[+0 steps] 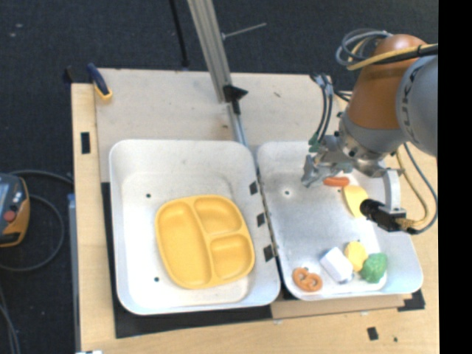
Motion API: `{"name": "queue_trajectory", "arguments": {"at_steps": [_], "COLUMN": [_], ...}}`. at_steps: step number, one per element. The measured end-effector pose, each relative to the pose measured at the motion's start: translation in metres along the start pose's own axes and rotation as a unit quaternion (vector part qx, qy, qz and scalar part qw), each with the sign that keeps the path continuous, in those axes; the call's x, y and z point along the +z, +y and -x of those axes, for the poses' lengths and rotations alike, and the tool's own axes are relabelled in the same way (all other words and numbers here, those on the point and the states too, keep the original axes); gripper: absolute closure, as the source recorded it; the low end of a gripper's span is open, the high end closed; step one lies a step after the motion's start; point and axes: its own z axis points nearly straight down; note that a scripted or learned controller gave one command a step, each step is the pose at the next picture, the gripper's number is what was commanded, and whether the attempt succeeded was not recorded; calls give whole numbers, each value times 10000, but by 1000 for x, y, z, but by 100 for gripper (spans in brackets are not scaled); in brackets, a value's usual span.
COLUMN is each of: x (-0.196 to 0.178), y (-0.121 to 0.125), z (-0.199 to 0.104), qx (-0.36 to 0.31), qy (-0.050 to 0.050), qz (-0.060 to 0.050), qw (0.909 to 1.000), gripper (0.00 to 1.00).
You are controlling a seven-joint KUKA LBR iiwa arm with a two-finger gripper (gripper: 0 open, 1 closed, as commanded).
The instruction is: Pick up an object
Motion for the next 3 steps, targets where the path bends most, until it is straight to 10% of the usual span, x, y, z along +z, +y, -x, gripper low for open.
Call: {"name": "queue_trajectory", "arguments": {"at_steps": [3], "x": [-19], "y": [52], "z": [-138], "qx": [-4], "qy": [5], "qz": [8], "qw": [10000], "gripper": [100]}}
